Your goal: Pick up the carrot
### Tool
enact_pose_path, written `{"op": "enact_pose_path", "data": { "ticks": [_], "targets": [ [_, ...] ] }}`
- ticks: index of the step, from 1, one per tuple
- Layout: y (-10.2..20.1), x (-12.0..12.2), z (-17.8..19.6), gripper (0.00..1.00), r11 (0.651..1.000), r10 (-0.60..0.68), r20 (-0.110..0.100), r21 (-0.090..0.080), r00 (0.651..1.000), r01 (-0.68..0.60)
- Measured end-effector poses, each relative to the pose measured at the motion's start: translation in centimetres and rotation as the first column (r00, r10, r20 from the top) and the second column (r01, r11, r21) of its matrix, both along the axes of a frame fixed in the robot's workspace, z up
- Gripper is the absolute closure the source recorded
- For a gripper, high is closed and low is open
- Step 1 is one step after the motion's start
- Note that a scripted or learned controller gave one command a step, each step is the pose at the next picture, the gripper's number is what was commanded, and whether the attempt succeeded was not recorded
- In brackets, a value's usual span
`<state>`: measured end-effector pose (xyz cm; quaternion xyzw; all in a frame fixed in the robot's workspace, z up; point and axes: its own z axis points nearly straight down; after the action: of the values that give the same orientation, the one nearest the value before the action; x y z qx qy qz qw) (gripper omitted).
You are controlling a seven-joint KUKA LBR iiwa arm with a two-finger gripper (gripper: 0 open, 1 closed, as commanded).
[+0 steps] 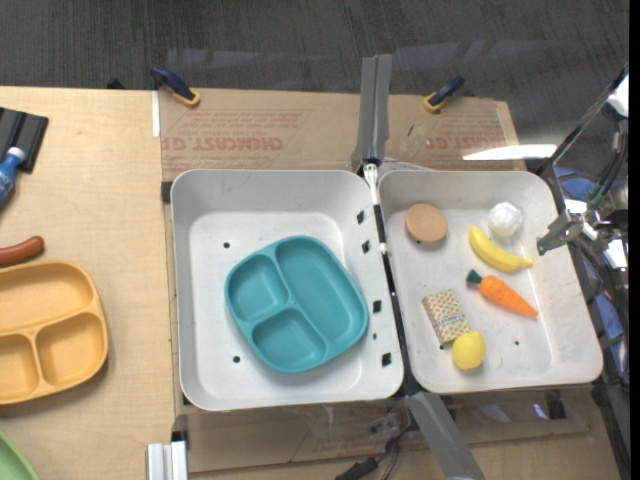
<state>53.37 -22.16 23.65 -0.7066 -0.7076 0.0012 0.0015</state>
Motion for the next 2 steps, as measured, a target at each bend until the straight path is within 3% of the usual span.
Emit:
{"op": "enact_pose_path", "data": {
  "ticks": [1,2],
  "targets": [
    [0.5,-3.2,-13.3,0.00,0.993,0.118,-0.002,0.007,0.993,-0.118],
    [0.4,-3.0,-12.3,1.00,0.993,0.116,0.002,0.003,0.993,-0.116]
  ]
}}
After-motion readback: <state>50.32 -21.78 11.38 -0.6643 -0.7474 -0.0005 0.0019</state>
